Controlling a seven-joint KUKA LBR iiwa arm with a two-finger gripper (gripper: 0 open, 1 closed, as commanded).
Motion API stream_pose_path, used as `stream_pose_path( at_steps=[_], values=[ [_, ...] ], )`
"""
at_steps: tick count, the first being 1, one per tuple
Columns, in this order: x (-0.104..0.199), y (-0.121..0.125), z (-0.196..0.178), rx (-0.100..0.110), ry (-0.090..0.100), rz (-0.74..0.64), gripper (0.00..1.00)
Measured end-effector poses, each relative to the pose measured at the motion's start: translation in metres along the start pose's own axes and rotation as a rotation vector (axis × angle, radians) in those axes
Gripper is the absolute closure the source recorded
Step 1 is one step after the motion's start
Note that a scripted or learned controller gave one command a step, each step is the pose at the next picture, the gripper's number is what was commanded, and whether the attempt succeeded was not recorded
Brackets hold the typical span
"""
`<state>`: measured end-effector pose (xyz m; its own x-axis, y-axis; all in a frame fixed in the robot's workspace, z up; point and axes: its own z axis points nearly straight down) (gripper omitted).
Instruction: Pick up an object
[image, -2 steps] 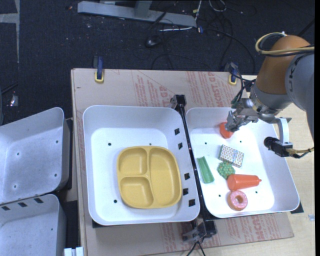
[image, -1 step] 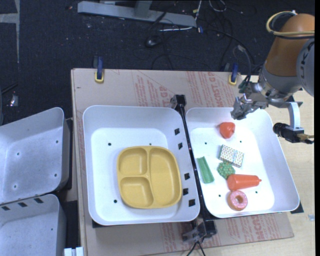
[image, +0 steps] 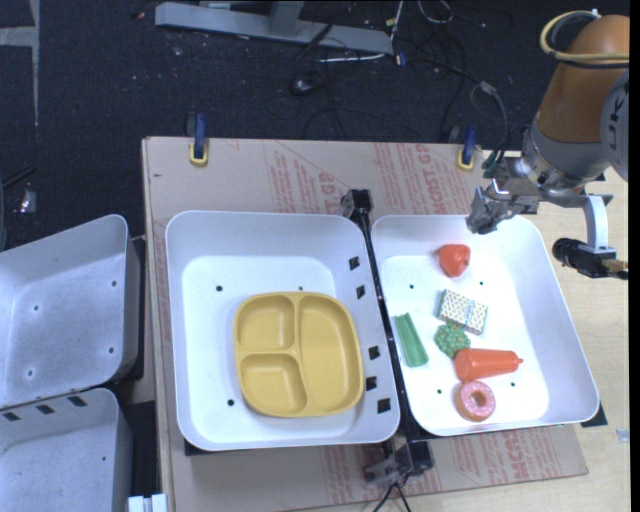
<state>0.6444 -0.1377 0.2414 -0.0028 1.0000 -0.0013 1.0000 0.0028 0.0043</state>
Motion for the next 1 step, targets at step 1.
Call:
stream_pose_path(
  at_steps=[1],
  values=[
    [0.0561, -0.0138, -0.0034, 0.005, 0.003, -0.004, 1.00]
  ],
)
